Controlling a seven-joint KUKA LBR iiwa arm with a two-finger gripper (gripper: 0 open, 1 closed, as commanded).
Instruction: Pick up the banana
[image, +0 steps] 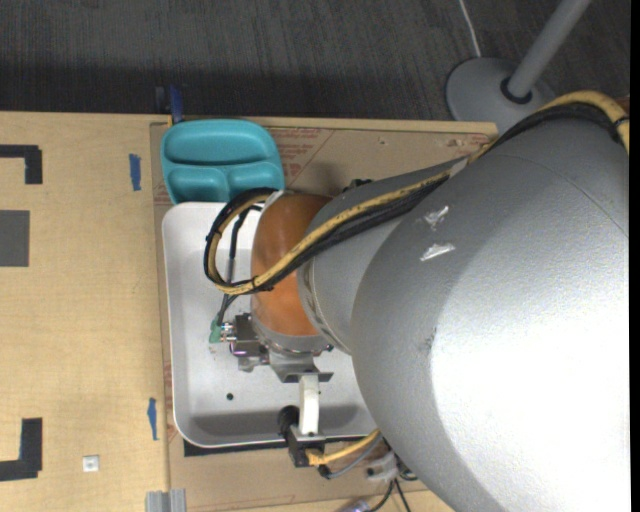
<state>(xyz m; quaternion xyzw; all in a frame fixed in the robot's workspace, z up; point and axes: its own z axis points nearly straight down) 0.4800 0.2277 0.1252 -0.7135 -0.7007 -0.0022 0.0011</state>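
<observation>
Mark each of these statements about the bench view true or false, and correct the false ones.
1. The arm covers much of the white bin. True.
2. A teal container sits at the bin's far end. True.
3. The band above the wrist is green. False: it is orange.
4. The bin stands on a black tabletop. False: the bench surface is tan, like cardboard.
5. Yellow and black cables run along the arm. True.

White bin on cardboard-covered bench; teal plastic container at bin's far edge; blue tape marks.
</observation>
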